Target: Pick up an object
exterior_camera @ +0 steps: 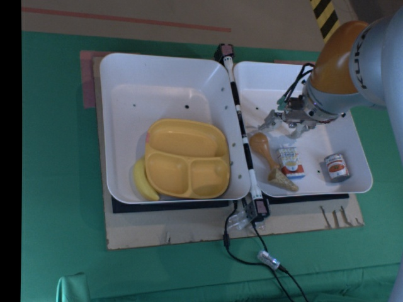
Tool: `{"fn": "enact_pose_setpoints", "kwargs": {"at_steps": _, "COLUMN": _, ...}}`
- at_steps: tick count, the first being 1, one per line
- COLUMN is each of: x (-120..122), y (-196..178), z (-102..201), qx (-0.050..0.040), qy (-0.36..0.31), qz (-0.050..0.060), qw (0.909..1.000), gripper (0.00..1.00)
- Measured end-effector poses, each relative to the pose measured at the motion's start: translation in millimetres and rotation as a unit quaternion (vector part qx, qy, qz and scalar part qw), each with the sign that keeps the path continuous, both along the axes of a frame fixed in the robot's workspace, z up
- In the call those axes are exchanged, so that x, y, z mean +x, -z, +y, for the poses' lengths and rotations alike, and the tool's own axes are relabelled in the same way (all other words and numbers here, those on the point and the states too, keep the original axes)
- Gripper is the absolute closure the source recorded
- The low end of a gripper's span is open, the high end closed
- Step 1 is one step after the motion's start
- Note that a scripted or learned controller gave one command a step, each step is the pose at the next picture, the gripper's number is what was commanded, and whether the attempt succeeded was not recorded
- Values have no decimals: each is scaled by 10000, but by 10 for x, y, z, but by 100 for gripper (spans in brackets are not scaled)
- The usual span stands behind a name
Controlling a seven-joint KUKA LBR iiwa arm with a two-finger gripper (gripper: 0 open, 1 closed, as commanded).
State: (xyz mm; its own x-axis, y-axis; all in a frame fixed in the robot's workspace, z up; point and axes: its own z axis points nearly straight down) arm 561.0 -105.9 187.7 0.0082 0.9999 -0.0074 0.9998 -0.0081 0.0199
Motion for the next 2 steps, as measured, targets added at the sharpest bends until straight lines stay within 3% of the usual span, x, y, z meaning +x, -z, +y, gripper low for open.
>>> {"fn": "enact_pose_setpoints", "kwargs": {"at_steps": 1, "x": -485, "y": -2, "z": 65, "qx": -10, "qy": -4, "qz": -32, "qw": 10000, "gripper": 0}}
{"fn": "enact_pose_setpoints", "kwargs": {"at_steps": 2, "x": -462, "y": -146, "z": 33, "qx": -30, "qy": 35, "qz": -96, "qw": 9999, "gripper": 100}}
